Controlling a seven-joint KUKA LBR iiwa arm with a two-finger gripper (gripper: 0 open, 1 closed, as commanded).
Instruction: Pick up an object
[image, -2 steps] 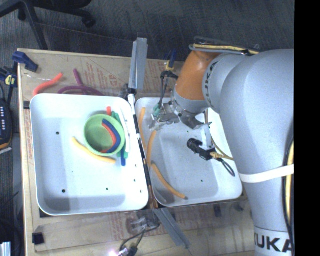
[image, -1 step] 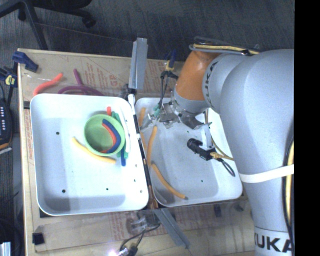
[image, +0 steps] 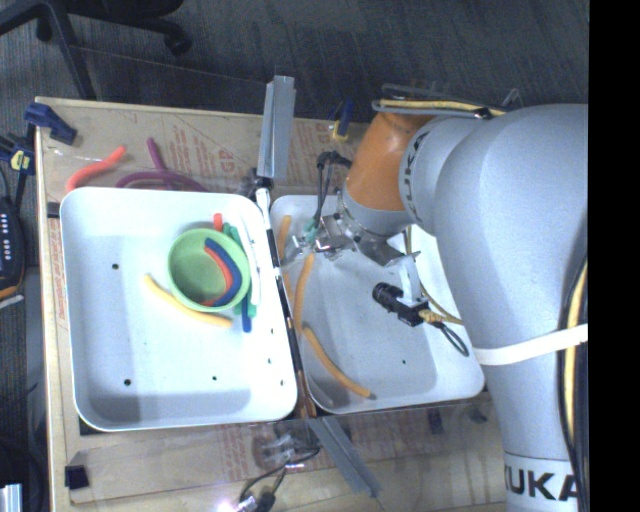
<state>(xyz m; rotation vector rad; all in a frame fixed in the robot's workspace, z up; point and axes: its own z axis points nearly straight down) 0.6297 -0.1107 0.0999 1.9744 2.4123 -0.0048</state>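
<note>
The pincer (image: 318, 238) sits low over the far left corner of the right bin (image: 455, 375), beside the divider; whether it is spread or closed on anything cannot be told from here. Orange tubes lie near it: one tube (image: 303, 283) runs along the bin's left wall, another curved tube (image: 335, 362) rests on the floor nearer the front. In the left bin (image: 120, 390) a green bowl (image: 205, 270) holds coloured strips. Judging by this, nothing is lifted yet; the grasp and raise remain. "KUKA" (image: 545, 485) reads on the arm's base, on the tabletop (image: 190, 130).
</note>
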